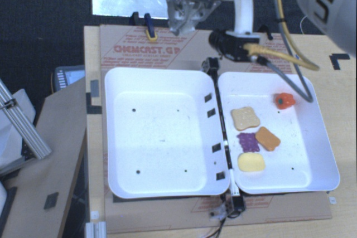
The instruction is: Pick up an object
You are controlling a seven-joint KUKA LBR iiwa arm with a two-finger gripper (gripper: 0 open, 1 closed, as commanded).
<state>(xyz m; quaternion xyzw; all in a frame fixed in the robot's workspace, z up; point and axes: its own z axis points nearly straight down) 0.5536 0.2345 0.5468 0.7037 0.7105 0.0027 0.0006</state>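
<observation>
The right bin [318,147] holds several small food-shaped items: a red-orange pepper [284,100] near its far right side, a tan bread slice [245,117] near the divider, a purple grape bunch [249,142], an orange piece [268,139] beside it, and a yellow piece [251,162] at the front. My gripper [183,20] hangs high above the bench's far edge, beyond the left bin [120,136], well away from all items. Nothing shows between its fingers.
A cardboard sheet [139,48] lies under both bins. A blue-and-yellow clamp [150,28] stands at the far edge. Black cable mount and yellow hose [279,56] run behind the right bin. Metal rails [22,125] lie off to the left.
</observation>
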